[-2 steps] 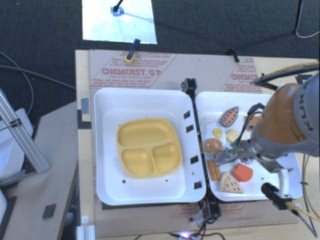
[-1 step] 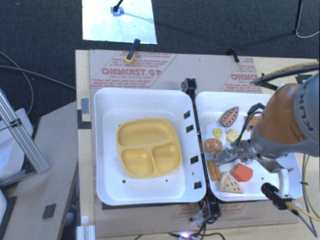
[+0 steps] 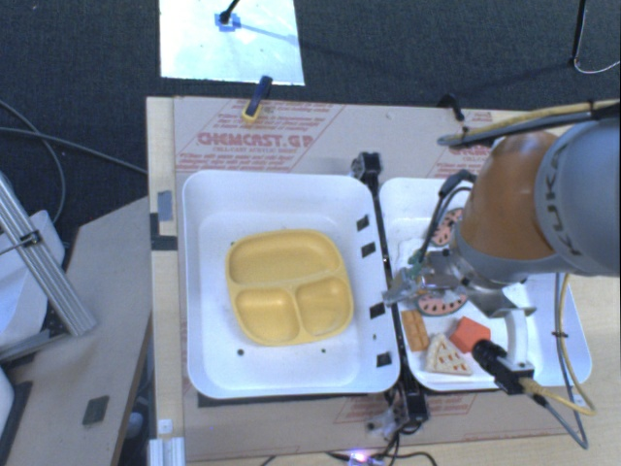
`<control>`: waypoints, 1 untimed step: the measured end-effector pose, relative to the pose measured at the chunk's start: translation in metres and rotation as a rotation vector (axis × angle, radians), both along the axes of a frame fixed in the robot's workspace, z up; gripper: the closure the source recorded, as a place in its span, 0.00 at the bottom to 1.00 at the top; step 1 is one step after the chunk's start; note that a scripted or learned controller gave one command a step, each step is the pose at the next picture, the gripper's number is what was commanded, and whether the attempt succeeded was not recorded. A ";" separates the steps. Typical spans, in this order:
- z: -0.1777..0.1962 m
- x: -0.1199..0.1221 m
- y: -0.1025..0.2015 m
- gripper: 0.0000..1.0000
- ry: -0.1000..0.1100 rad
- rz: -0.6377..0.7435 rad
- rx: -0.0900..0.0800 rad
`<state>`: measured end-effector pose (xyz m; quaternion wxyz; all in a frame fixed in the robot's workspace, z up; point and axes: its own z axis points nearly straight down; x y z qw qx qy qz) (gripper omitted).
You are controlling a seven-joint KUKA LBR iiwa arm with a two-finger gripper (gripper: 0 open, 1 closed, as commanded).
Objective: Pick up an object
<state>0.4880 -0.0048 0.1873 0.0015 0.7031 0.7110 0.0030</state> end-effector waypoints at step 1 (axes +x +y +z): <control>0.008 0.001 -0.004 1.00 0.001 -0.005 -0.001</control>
